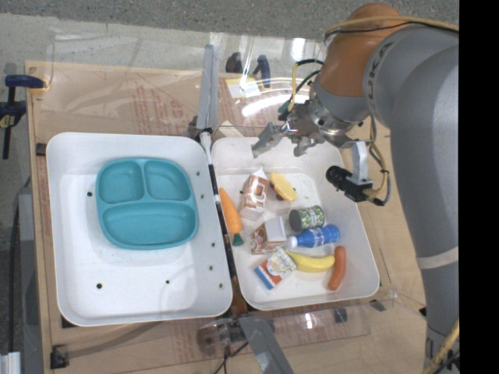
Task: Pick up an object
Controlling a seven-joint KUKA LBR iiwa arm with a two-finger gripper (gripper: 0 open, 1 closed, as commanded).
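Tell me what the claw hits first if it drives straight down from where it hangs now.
Probably the bare white floor at the far end of the right white bin; the claw hangs beyond the small brown-and-white carton. Depth from this slant is uncertain.

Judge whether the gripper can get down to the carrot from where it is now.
Probably yes: the carrot lies uncovered along the right bin's left wall, and the gripper hovers above that bin's far end.

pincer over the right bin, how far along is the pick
Nothing looks picked yet. The pincer hangs open above the far end of the right bin, with nothing between its fingers. The carrot, banana, blue bottle and the other items lie in the bin. Left to do: descend, close on one, lift.
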